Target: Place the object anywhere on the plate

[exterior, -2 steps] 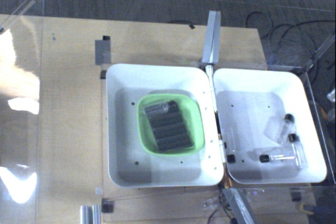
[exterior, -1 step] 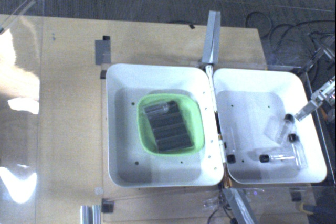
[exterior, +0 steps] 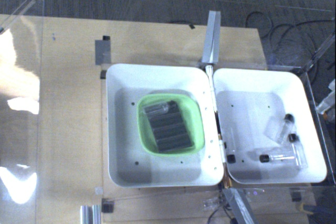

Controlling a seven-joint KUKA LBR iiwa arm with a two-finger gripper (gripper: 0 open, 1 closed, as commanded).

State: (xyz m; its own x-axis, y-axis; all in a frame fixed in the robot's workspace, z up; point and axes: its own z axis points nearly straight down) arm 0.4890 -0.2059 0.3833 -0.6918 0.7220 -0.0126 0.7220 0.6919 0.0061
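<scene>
A green square plate (exterior: 197, 118) sits in the middle of the left bin (exterior: 121, 128). On it lies a dark ribbed block (exterior: 170, 127), slightly turned. A small clear vial (exterior: 156, 109) rests on the plate at the block's upper left corner. In the right bin (exterior: 252, 86) lie clear vials with black caps: one (exterior: 286, 126) near the right wall, one (exterior: 277, 157) lying along the front, and another (exterior: 297, 148) beside it.
A small black piece (exterior: 230, 158) lies at the right bin's front left corner. A grey metal post (exterior: 212, 39) stands behind the seam between the bins. Cables (exterior: 286, 29) trail at the back right of the wooden bench (exterior: 58, 113).
</scene>
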